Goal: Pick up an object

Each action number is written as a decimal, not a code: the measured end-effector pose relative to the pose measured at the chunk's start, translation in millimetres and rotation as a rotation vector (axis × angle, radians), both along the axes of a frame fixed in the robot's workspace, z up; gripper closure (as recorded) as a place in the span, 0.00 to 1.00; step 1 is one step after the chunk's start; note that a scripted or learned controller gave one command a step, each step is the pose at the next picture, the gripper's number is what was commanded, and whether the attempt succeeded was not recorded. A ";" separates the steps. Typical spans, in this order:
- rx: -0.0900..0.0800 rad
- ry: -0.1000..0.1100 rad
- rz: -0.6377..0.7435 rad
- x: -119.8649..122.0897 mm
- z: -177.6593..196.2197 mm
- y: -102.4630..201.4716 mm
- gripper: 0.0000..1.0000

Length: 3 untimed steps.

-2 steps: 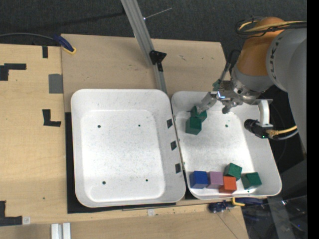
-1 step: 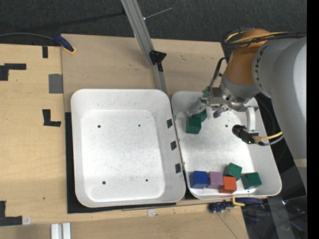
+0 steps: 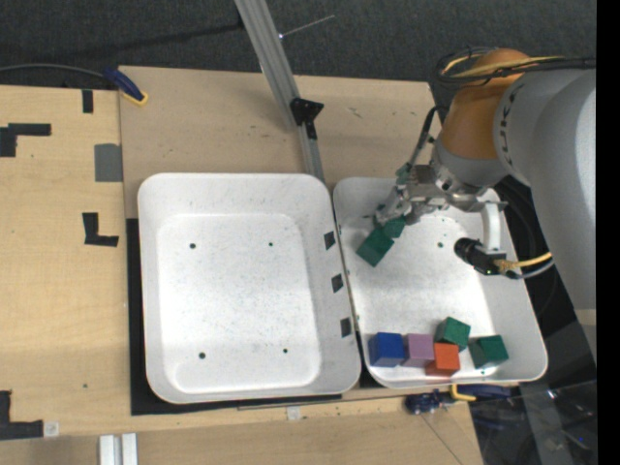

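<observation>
My gripper (image 3: pixel 394 217) hangs over the upper left part of the right bin (image 3: pixel 504 289), reaching in from the grey arm with the orange band (image 3: pixel 480 114). A dark green block (image 3: pixel 377 244) sits tilted between the fingertips, its upper corner pinched and the rest hanging down to the left. The gripper is shut on it. Whether the block's lower edge touches the bin floor is not clear.
Along the right bin's front wall lie a blue block (image 3: pixel 387 348), a purple block (image 3: pixel 420 347), an orange block (image 3: pixel 446 357) and two green blocks (image 3: pixel 452 332) (image 3: pixel 488 350). The left bin (image 3: pixel 232 289) stands beside it. A metal pole (image 3: pixel 276 56) slants above.
</observation>
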<state>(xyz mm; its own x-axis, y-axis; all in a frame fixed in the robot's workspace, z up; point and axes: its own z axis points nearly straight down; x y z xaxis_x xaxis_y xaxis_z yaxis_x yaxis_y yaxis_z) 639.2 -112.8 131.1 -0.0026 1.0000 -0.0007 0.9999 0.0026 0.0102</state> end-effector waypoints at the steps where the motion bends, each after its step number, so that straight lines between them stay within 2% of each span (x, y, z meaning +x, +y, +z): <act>1: 0.000 0.006 0.000 4.5 61.0 6.4 1.00; 2: 0.000 0.007 -0.001 5.4 113.5 6.8 1.00; 3: 0.002 0.012 0.003 17.2 103.3 57.4 1.00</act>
<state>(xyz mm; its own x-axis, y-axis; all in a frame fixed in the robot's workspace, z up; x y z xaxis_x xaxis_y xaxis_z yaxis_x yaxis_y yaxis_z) 656.3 -55.4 234.3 -0.0058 1.0000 0.0012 1.0000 0.0058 -0.0022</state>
